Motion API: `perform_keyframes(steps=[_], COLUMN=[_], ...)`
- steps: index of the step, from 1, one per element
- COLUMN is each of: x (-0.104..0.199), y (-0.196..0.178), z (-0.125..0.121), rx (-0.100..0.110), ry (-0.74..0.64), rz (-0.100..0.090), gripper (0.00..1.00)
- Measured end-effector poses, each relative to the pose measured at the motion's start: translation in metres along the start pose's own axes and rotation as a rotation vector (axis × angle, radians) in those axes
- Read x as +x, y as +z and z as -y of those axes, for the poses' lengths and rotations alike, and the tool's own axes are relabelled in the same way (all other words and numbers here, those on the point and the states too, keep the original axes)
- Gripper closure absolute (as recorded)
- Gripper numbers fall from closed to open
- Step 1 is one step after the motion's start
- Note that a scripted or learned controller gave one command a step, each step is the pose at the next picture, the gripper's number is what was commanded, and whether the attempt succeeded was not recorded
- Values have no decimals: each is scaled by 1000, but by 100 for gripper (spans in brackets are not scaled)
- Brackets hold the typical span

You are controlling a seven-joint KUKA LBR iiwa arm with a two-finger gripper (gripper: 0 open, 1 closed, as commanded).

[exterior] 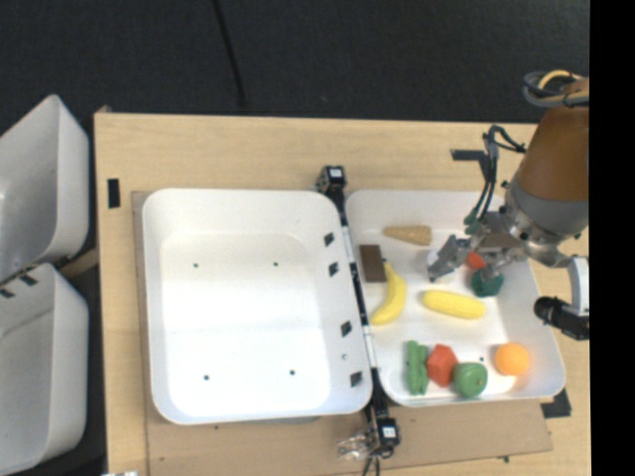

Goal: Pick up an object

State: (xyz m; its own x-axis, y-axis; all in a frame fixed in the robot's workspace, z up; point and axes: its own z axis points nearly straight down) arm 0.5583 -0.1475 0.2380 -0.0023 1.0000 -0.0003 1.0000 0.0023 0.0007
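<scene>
My gripper [472, 254] hangs low over the upper right part of the right bin [541, 310], below the grey and orange wrist. Its jaws stand spread open. A small red object [477, 262] shows in the gap between them, and I cannot tell whether they touch it. A dark teal round object [486, 285] lies just below the gripper. A yellow oblong fruit [454, 304] rests to the lower left of it. Left of the gripper lies a tan cone-shaped piece [408, 234].
The right bin also holds a brown block [372, 263], a banana [389, 299], a green vegetable [415, 367], a red piece [441, 363], a green apple [469, 379] and an orange [512, 359]. The left bin [159, 296] stands beside it, across a raised divider [352, 286].
</scene>
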Motion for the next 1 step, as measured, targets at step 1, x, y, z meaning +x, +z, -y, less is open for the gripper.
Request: perform_keyframes(steps=[1], x=[-44], y=[91], z=[-51], rx=[2], ry=[4], rz=[3], gripper=[0])
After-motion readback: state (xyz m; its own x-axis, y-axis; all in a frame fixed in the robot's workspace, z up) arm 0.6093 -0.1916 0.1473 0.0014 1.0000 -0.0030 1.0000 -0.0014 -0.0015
